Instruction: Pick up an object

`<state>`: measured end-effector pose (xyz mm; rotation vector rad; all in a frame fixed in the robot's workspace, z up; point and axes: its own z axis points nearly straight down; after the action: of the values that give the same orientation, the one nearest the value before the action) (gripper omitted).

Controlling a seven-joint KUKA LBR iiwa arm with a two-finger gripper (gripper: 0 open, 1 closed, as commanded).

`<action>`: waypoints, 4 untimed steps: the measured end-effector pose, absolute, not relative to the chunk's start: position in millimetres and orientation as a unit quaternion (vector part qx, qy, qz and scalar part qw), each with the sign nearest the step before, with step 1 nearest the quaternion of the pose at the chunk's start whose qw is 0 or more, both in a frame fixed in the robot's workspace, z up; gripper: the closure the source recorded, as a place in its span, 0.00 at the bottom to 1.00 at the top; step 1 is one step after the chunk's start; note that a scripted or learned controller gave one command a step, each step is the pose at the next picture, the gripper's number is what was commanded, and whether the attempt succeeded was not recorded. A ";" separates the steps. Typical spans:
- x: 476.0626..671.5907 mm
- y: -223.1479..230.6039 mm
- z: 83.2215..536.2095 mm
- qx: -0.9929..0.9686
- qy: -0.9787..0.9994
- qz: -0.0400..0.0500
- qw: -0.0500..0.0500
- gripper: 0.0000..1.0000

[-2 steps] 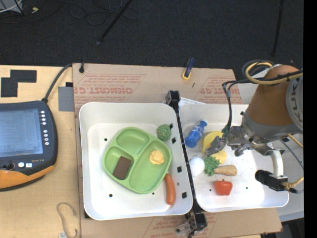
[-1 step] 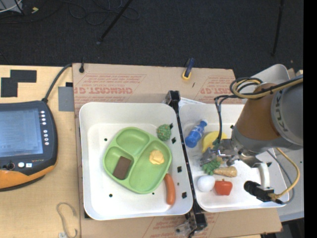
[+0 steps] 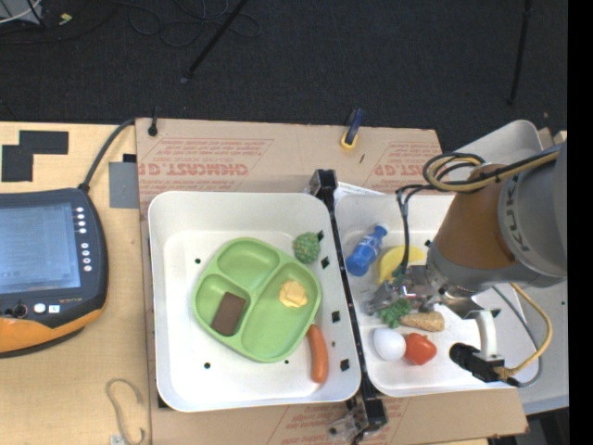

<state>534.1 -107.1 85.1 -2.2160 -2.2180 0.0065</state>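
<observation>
My hand (image 3: 405, 297) hangs low over the middle of the right bin (image 3: 422, 221). From this angle I cannot tell how far open it is, and I see nothing held in it. Just below it lie a small green leafy toy (image 3: 393, 314) and a tan bread-like piece (image 3: 425, 322), the two touching each other. These are the pickable things closest to me.

Nearer the bin's front edge sit one white egg (image 3: 389, 345) and one red tomato (image 3: 420, 349), side by side. Behind my hand are one yellow piece (image 3: 391, 262) and one blue bottle (image 3: 365, 250) lying tilted near the inner wall. That makes six things in this bin.

The left bin (image 3: 176, 341) holds one green divided plate (image 3: 255, 262), with one brown block (image 3: 228, 312) in a compartment and one yellow lump (image 3: 294, 294) in another. One broccoli head (image 3: 307, 246) sits just off the plate's far right rim. One orange sausage (image 3: 318, 353) lies beside its near right edge.

Both white bins rest on a cardboard sheet (image 3: 232, 160) with red print, and one blue and yellow clamp (image 3: 351, 130) sits at its far edge. The cardboard lies on the pale wooden bench (image 3: 56, 369). One control pendant (image 3: 42, 258) with a lit screen lies at the bench's left end. Beyond the bench is a dark carpeted floor (image 3: 278, 54) strewn with cables.
</observation>
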 end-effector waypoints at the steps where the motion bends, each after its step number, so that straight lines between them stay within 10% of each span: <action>1: 534.0 -108.5 93.2 -0.710 -0.704 0.002 0.006 1.00; 4: 531.6 -121.2 227.4 -0.706 -0.708 0.001 0.001 1.00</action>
<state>531.6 -121.2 227.4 -2.2173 -2.2232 0.0022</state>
